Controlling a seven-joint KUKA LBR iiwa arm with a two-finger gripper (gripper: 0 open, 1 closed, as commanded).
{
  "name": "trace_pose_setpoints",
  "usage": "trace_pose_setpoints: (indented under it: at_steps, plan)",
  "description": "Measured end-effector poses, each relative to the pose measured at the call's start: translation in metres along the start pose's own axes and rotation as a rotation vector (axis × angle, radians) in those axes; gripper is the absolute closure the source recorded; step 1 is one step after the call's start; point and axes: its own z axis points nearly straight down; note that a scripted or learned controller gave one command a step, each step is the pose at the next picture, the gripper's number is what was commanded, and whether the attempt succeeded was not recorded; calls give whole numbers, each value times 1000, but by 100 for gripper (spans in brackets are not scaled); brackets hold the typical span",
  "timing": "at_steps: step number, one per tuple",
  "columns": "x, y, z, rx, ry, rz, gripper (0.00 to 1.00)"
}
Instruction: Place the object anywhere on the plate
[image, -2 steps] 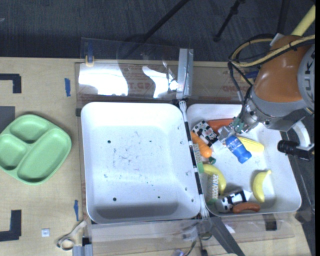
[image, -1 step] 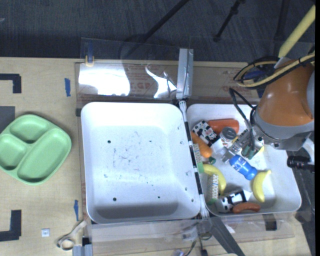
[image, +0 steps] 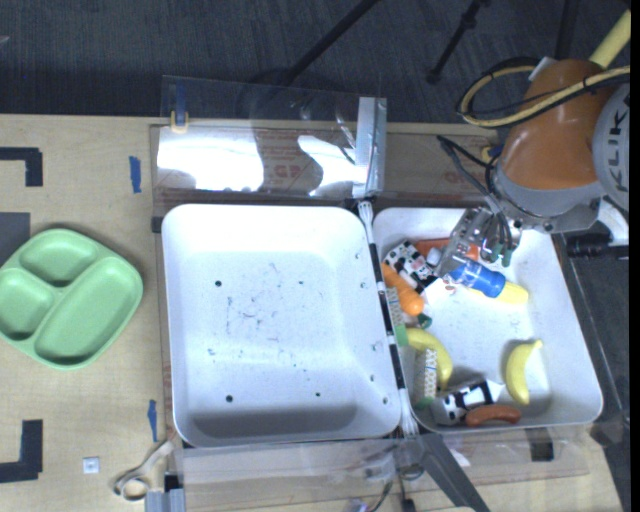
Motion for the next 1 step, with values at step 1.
trace_pose_setpoints:
  at_steps: [1]
  plan:
    - [53,43,1,3,5,223,100]
